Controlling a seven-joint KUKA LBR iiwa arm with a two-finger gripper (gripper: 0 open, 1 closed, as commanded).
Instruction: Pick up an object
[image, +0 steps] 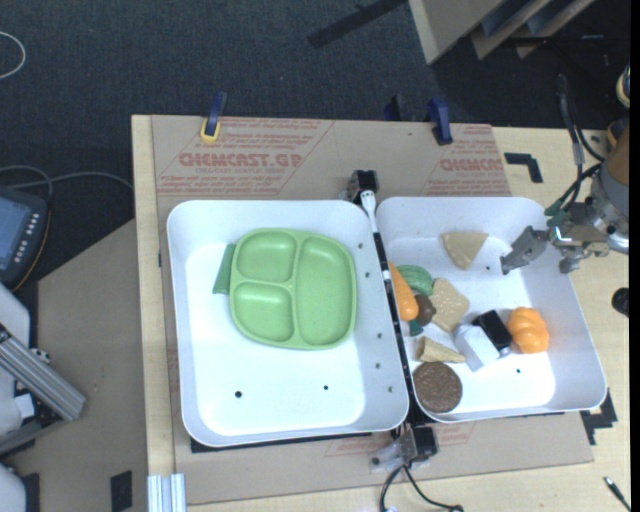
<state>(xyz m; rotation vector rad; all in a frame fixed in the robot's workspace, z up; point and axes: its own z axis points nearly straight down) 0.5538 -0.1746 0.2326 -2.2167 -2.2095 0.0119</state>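
Camera view shows the end effector (543, 250) hovering above the right bin (585, 330) with fingers spread wide and empty, ready to descend. Candidate objects crowd the bin's lower middle; the orange ball (528, 329) lies nearest below.

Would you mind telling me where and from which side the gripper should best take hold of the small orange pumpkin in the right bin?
Probably from straight above, closing across the rounded body of the orange pumpkin. It sits by the right wall of the right bin with a black-and-white block touching its left, so the fingers would likely fit best on its near and far sides, where the bin floor shows bare. The gripper is above, further back.
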